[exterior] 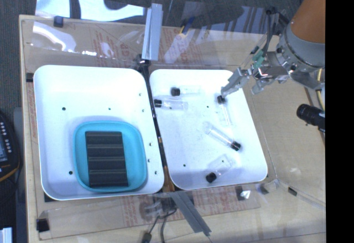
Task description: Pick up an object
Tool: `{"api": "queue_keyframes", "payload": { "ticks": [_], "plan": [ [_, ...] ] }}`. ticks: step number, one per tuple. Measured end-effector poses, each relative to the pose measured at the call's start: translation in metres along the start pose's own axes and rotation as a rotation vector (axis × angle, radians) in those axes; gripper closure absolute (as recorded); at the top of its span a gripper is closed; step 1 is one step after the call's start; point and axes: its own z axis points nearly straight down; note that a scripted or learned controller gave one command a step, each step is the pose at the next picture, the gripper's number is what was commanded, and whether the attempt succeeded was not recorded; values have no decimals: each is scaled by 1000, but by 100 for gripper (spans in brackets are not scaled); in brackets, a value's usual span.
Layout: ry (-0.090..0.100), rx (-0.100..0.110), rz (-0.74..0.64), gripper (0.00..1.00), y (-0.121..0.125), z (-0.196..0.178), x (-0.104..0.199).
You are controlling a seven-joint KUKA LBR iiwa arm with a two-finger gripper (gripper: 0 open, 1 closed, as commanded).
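Nothing appears lifted yet, so I judge the whole pick remains. Nearest, one clear plastic vial with a black cap (219,169) lies by the right white bin (182,181)'s front wall; a second (222,138) sits mid-bin, a third (222,109) lies further back, with two more (170,104) (182,91) near the far wall: five vials. One blue tray with a dark ribbed insert (109,156) fills the left white bin (50,125). Beyond, the two-finger gripper (221,98) reaches the third vial's cap; whether it grips, I cannot tell.
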Motion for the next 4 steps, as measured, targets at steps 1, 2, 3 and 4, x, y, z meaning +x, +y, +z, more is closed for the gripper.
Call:
{"api": "queue_keyframes", "payload": {
  "ticks": [1,2,3,4],
  "plan": [
    [1,8,106,0,46,174,37],
    [-14,1,154,0,29,294,43],
    [-11,-7,329,0,-3,292,49],
    [-9,-12,493,0,-38,292,55]
  ]
}}
